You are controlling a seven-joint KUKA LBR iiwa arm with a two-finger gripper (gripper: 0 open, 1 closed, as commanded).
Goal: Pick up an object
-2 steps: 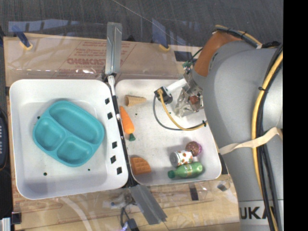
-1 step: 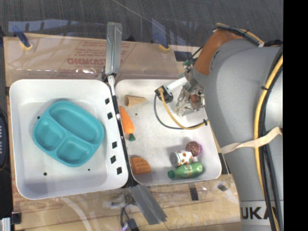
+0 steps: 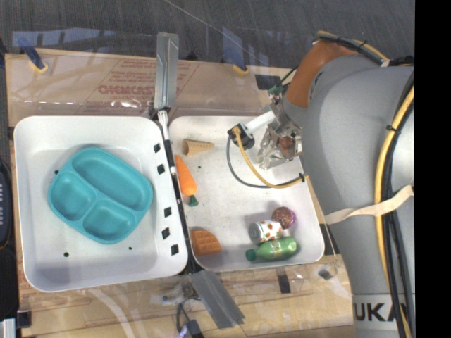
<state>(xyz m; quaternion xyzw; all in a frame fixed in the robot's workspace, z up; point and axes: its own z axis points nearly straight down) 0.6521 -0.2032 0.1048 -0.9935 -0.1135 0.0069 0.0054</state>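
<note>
My gripper hangs over the far right part of the right bin, under the grey arm with its orange band. A yellow cable loops from it across the bin floor. Several toy objects lie in this bin. An ice cream cone and a carrot lie along the left wall. A waffle sits in the near left corner. A small can, a green bottle and a dark red ball are grouped at the near right, well below the gripper.
The left bin holds a teal divided plate. A grey divider bar runs up between the two bins at the back. The arm's bulk covers the right edge of the right bin.
</note>
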